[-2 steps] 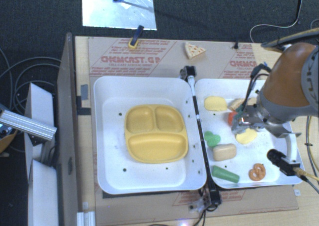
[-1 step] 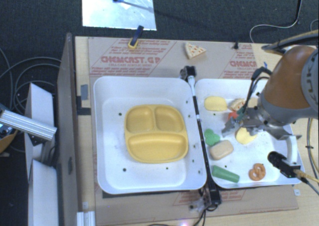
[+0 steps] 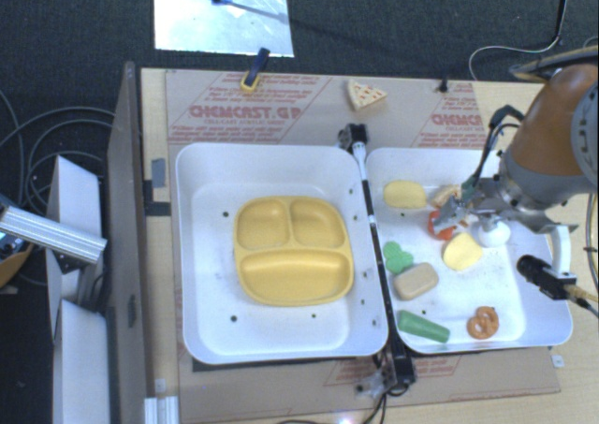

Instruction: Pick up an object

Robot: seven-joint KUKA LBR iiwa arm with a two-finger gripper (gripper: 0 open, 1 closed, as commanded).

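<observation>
Camera view: we looked down at a slant on two white bins, and we took the divider (image 3: 372, 226) between them as our landmark.
Left bin (image 3: 201, 226): left of the divider; it held a yellow tray (image 3: 292, 251) with three compartments, lying flat near its middle.
Right bin (image 3: 547, 319): right of the divider; all the loose pieces lay there, which we judged made it the bin to pick from.
Near the divider: a green piece (image 3: 397, 255), a tan block (image 3: 416, 280) just below it, and a green stick (image 3: 423, 326) lower still.
Farther from the divider: a yellow oval (image 3: 404, 194) toward the bin's back, a pretzel (image 3: 484, 322) toward its front.
Target, as we judged it: a red piece (image 3: 440, 224) and a yellow wedge (image 3: 462, 251) lay well right of the divider, directly beside the gripper.
Gripper (image 3: 468, 214): low over the right bin, right of the divider, among the red piece, the wedge and a white ball (image 3: 494, 233).
Grip: we could not tell how it stood, and we saw nothing clearly held.
Why so placed: we judged the arm had been brought low over the cluster to try for one of those pieces.
Outside the bins: a cheese wedge (image 3: 366, 95) lay on the board beyond the divider's far end.
</observation>
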